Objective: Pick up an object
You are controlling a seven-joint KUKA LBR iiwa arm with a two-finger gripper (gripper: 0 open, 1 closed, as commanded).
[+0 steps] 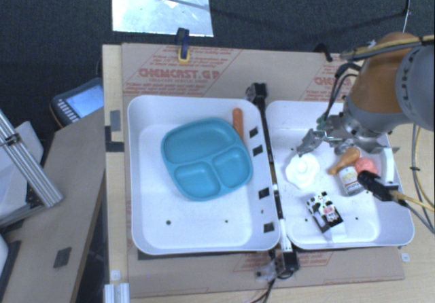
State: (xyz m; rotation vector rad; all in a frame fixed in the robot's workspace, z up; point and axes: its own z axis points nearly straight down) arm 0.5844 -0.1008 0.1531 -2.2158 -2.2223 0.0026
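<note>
Nearest the camera, in the right white bin (391,230), a small black-and-white block-shaped toy (324,211) is seen lying slantwise, its long axis running from ten to four o'clock. Just beyond it a rounded white lump of an object (302,169) is found, the likeliest thing to be picked. The hand (310,141) is poised just above it at one o'clock, so a short drop towards seven o'clock is judged necessary. Whether the hand is spread or closed cannot be told; nothing is seen held. At three o'clock of the lump, a tan, pink and dark cluster (355,167) is hard to separate. In the left bin (146,227) a blue sectioned plate (206,157) is seen, touched at one o'clock by an orange stick (238,122).
</note>
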